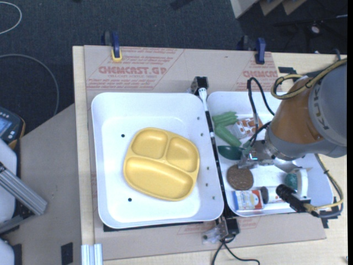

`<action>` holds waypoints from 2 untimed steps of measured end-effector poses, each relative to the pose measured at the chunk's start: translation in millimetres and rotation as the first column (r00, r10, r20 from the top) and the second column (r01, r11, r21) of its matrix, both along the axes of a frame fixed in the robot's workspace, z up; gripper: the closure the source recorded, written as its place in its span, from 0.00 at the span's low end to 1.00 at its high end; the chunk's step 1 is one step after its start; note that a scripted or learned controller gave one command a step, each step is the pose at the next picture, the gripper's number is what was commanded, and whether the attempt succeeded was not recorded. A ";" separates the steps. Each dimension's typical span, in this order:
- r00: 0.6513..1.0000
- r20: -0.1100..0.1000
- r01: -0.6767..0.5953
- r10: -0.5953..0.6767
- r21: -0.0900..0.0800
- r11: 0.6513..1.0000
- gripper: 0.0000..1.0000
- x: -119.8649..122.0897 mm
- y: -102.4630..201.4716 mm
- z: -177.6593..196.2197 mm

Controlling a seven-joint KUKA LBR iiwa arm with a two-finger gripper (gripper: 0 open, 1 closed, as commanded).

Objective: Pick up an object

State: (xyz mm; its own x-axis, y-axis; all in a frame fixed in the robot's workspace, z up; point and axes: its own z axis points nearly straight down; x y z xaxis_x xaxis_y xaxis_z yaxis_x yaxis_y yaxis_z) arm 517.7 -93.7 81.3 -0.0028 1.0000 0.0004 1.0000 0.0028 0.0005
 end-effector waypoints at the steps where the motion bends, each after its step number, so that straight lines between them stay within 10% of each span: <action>1: 1.000 0.008 -0.006 0.006 0.003 1.000 1.00 -23.8 71.9 109.1; 2: 1.000 0.005 0.000 0.000 0.000 1.000 1.00 -38.3 86.4 156.4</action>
State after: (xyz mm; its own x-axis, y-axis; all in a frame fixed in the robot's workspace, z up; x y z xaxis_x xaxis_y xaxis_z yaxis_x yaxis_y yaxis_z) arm 479.4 -7.3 237.6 -0.0028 1.0000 0.0004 1.0000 0.0028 0.0050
